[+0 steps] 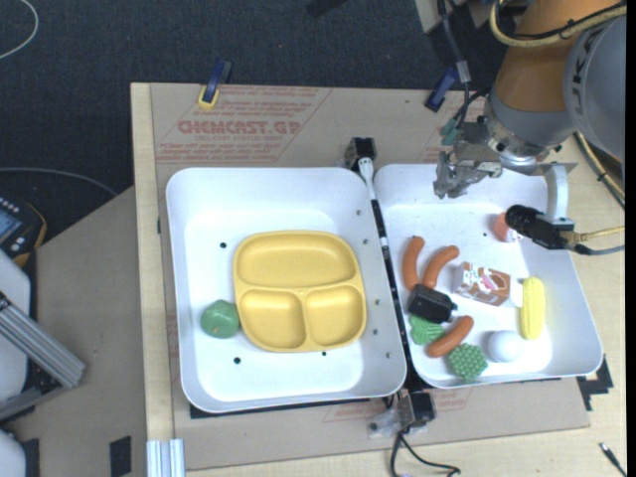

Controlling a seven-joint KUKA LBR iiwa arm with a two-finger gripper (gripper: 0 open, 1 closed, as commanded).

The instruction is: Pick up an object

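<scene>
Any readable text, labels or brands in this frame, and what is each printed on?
"CHEMCAST GP": red print on the brown bench sheet behind the left bin.
Smaller red lines beneath it: too blurred to read.
Small packet in the right bin: printing too small to read.

The right bin (pixel 576 311) holds a loose cluster of small things. Two orange-red sausages (pixel 412 261) lie side by side at a slant near its left wall, and a third sausage (pixel 449 336) lies lower down. Between them rests a small black block (pixel 431 302), touching a green leafy piece (pixel 424 330). A green knobbly ball (pixel 467 363) sits near the front rim, a white ball (pixel 506 346) just beside it. A yellow corn cob (pixel 533 307) lies upright along the right side, with a red-and-white packet (pixel 483 283) to its left. In the left bin (pixel 189 227) lie a yellow divided tray (pixel 298 289) and a green ball (pixel 221 319).
</scene>
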